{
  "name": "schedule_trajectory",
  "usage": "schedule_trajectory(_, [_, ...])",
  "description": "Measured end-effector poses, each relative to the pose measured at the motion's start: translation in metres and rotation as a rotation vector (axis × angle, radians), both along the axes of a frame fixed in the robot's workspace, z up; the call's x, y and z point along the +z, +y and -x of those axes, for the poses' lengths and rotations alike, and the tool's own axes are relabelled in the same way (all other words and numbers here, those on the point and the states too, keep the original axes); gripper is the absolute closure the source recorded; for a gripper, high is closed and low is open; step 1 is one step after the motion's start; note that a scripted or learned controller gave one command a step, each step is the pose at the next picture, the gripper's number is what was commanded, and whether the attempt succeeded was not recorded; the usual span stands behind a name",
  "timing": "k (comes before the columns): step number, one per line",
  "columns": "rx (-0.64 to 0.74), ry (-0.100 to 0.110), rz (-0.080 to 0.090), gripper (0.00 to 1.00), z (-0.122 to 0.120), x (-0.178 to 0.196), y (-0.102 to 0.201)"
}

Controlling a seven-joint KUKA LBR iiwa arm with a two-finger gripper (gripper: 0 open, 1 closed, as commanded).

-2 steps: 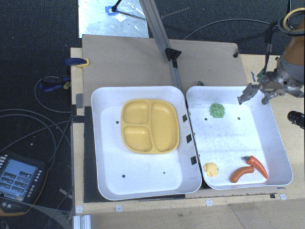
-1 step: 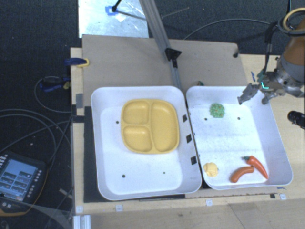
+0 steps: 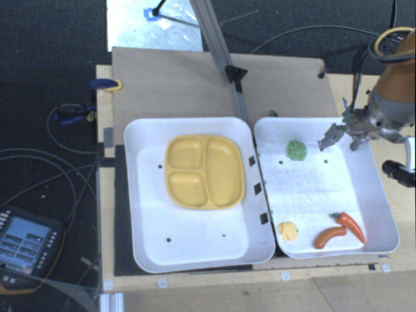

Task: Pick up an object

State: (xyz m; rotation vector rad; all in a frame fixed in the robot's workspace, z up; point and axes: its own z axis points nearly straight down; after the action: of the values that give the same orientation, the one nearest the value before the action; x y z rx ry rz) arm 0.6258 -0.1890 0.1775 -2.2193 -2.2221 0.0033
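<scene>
A grey KUKA arm w/ an orange band [image 3: 398, 83] reaches in from the right over the far right corner of the right-hand shallow white plastic bin [image 3: 374, 187]. Its two-finger gripper [image 3: 342, 138] hangs above the bin floor near the far edge, fingers spread apart w/ nothing between them. A small round green knobbly object [image 3: 296, 151] sits just left of the gripper, near the bin's far edge, not touching it. Along the near edge lie a small pale yellow lump [image 3: 286, 231] toward the near left corner, an orange sausage-shaped piece [image 3: 329, 237] and a red-orange carrot-shaped piece w/ a green tip [image 3: 351, 226] toward the near right corner, the latter two close together. The left-hand white bin [image 3: 149, 239] carries a yellow three-compartment plastic plate [image 3: 204, 171] toward its far edge.
</scene>
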Motion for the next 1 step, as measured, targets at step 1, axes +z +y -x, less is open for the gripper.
schedule_trajectory(1, [0.005,0.001,-0.001,0.0,-0.0037,-0.0481,0.0088])
